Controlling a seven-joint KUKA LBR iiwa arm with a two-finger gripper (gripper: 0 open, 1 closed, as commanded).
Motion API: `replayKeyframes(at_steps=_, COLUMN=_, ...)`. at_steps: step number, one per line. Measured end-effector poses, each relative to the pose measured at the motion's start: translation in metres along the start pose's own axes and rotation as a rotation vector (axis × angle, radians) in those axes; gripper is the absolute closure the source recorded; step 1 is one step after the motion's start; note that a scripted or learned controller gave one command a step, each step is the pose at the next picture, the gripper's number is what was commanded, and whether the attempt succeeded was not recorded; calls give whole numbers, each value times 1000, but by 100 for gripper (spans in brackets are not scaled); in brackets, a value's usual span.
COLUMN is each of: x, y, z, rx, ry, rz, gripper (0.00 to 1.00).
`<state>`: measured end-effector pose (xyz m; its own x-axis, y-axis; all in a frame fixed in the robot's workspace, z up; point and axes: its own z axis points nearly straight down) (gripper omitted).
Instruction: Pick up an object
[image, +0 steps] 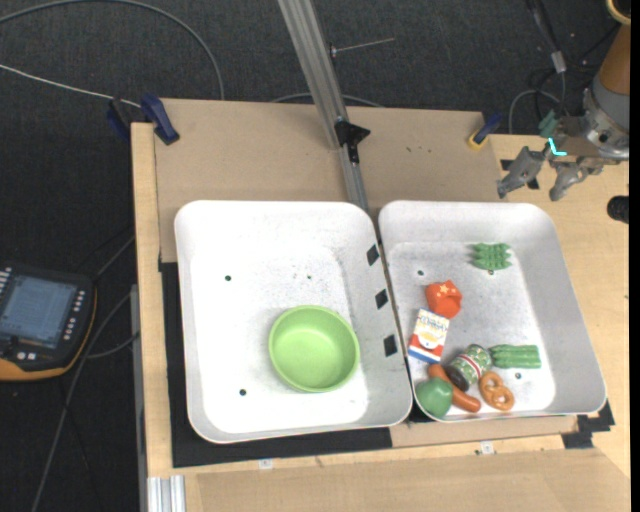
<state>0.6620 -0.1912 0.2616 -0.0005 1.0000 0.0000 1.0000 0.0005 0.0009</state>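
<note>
The gripper (541, 180) hangs over the bare surface (430, 160) just beyond the far right corner of the right bin (570, 300), its two fingers spread apart with nothing between them. Every candidate object lies nearer and a little to the left of it, inside that bin. Closest is a small green toy (491, 257) at the bin's far end, its long axis running left to right. Further toward the near edge sit a red pepper-like piece (444, 297) and a white carton (430, 336), then a crowded cluster with a pretzel (496, 391) and another green piece (516, 356). The left bin (220, 300) holds a green bowl (313, 348), well apart from the gripper. The isolated green toy looks the easiest reach: the move would be toward the near-left and down.
</note>
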Motion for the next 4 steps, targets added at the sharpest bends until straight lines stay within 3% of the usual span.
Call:
replayKeyframes(at_steps=1, x=0, y=0, z=0, rx=0, ry=0, rz=0, gripper=0)
replayKeyframes(at_steps=4, x=5, y=-9, z=146, rx=5, ry=1, rz=0, gripper=0)
